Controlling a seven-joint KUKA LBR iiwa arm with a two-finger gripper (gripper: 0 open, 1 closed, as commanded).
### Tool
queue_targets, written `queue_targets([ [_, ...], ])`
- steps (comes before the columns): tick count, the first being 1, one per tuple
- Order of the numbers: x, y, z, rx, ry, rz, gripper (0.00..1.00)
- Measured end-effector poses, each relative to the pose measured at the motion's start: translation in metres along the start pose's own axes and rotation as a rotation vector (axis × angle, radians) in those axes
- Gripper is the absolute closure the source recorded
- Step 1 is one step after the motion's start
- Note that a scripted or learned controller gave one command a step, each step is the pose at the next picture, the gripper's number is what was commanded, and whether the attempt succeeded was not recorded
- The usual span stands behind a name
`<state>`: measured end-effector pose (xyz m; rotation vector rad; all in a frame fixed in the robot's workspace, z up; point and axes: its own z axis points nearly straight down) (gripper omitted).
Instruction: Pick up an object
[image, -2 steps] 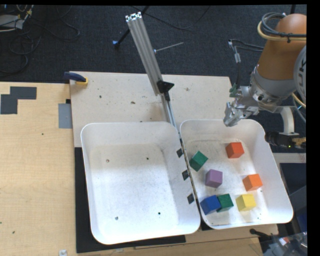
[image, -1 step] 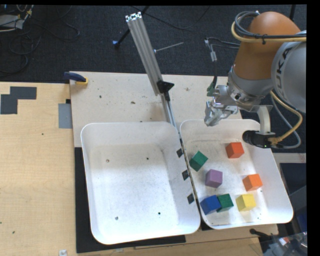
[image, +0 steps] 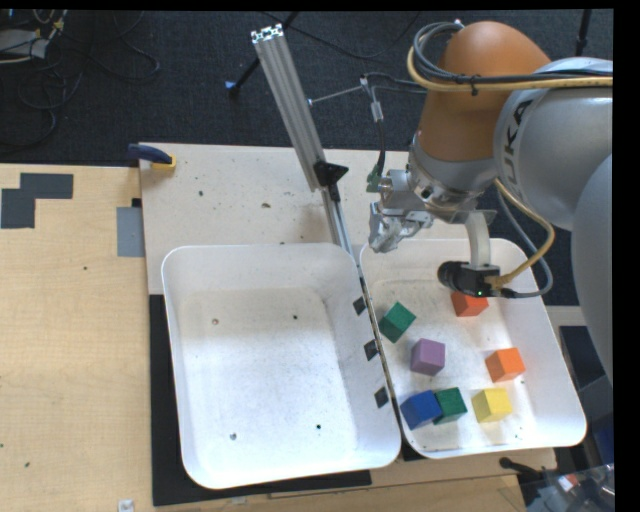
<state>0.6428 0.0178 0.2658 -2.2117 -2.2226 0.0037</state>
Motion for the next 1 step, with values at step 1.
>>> queue_targets([
  [1, 0.0492, 0.0089, 0.0034, -0.004, -0.001, 0.001, 1.00],
])
